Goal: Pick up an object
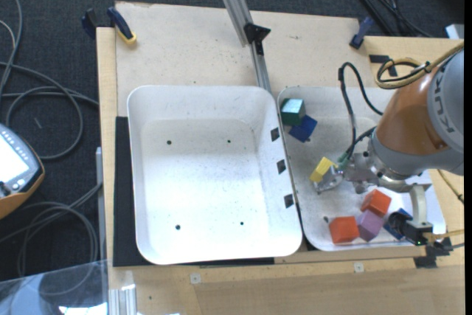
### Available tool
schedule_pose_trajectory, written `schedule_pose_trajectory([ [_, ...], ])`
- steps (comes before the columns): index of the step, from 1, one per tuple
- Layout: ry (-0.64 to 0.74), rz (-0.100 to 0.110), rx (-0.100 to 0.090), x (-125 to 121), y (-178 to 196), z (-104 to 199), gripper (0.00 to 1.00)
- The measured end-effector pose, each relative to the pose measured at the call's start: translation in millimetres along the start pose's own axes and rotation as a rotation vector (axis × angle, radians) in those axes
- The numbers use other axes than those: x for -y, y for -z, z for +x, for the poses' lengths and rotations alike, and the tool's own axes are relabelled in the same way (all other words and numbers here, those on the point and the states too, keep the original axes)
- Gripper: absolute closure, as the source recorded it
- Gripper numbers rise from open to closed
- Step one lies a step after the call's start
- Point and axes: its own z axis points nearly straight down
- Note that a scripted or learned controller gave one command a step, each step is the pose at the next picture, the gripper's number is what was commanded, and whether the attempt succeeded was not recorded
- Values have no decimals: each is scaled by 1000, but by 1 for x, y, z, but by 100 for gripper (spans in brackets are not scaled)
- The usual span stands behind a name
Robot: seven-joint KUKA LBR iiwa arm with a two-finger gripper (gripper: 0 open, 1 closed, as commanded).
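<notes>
**Operator:** Claw (pixel 330 179) first: I've got it low in the right bin (pixel 317 232), metal fingers pointing left, with the yellow block (pixel 321 169) at the tips. I cannot tell whether the block sits between them or just beside, nor how wide they are.

**Spotter:** What's closest to us?

**Operator:** Along the near rim, an orange block (pixel 344 229), a purple block (pixel 370 223) touching it, a smaller orange block (pixel 377 201) just behind, partly under the wrist.

**Spotter:** And the target?

**Operator:** I'd say the yellow one. It lies just left of the claw, tilted, its long axis running up to the right. Everything turns on that. Farther back, well apart, a blue block (pixel 303 128) and a teal block (pixel 292 109) sit touching. The left bin (pixel 136 158) is across the bench (pixel 184 40).
</notes>
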Motion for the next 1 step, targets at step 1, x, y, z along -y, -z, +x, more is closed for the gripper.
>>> schedule_pose_trajectory([
  [1,12,-17,1,-63,0,26,0],
])
